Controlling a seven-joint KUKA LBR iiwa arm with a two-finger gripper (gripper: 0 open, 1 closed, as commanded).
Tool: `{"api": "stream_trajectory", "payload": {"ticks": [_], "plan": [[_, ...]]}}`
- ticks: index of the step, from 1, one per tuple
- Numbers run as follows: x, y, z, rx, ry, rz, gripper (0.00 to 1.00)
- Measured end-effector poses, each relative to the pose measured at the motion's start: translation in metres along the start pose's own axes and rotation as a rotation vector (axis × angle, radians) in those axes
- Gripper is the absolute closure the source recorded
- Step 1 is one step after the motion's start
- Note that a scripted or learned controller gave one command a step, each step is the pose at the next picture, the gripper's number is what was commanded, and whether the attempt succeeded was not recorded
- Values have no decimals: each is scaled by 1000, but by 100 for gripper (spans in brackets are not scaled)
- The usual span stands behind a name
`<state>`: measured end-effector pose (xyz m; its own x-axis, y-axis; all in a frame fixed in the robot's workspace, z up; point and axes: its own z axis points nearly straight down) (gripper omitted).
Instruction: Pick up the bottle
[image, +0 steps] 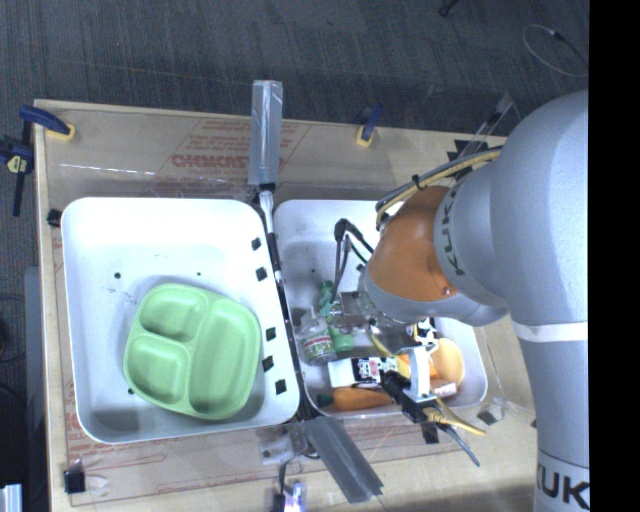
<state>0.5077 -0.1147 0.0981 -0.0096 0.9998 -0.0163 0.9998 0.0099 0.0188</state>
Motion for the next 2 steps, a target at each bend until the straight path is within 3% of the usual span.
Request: {"api": "stream_trajectory", "payload": {"ticks": [1,2], "plan": [[-1,2,-12,-5,-2,-5,100],[48,-8,-94,22,17,59,100]]}}
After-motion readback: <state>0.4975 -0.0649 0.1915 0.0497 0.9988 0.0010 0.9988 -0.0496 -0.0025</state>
